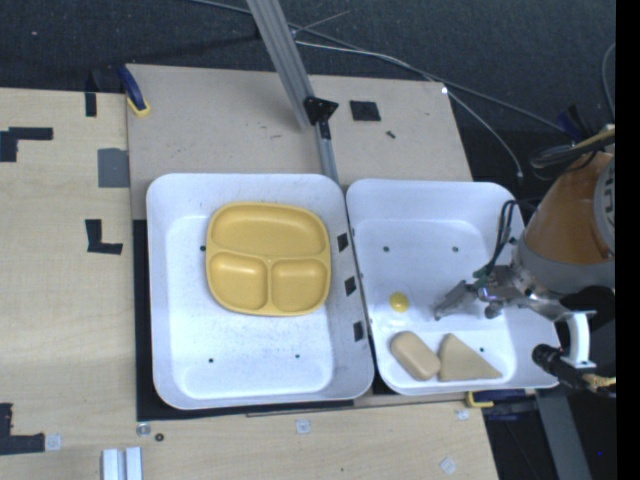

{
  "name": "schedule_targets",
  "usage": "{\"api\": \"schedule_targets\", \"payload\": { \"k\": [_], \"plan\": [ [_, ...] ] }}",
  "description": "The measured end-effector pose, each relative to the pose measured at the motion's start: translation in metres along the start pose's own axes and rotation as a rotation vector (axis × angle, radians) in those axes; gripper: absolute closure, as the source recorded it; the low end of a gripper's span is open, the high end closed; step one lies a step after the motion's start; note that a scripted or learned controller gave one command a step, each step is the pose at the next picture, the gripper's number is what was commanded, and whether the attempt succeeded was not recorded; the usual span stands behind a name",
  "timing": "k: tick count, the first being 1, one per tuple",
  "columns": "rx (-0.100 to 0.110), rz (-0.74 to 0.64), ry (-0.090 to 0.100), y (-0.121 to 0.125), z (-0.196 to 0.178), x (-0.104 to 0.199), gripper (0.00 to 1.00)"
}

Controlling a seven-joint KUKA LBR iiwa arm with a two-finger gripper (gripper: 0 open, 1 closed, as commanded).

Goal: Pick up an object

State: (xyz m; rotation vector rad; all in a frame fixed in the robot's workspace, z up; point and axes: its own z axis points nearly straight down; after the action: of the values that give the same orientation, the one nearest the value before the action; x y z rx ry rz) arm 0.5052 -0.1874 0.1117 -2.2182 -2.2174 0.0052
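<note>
Could go wrong in a few ways from here: gripper (452,304) hanging over the right bin (425,198) with several small items clustered close below, so a descent slightly off could nudge a piece aside or wedge a finger between two of them instead of straddling one. Likely risk also from the rounded shapes slipping out under a squeeze, and from the bin's front wall crowding the two tan pieces. State of the fingers: cannot tell, the tip being small and dark against the white floor; nothing seen between them. Right bin holding three candidates for the pick: a small yellow ball (399,302) just left of the gripper, a tan rounded block (413,355) near the front wall, and a tan wedge (466,359) just beside it. Left bin (170,268) holding a yellow divided tray (268,258), three compartments, well apart from the arm.
</note>
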Motion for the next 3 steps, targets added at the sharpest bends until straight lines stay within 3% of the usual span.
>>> {"api": "schedule_targets", "payload": {
  "k": [1,2,3],
  "plan": [
    [-0.006,0.0,-0.003,0.001,0.026,-0.001,0.0],
    [-0.012,-0.001,-0.004,0.002,0.013,0.0,1.0],
    [-0.007,-0.001,-0.002,-0.001,-0.029,0.0,1.0]
  ]
}}
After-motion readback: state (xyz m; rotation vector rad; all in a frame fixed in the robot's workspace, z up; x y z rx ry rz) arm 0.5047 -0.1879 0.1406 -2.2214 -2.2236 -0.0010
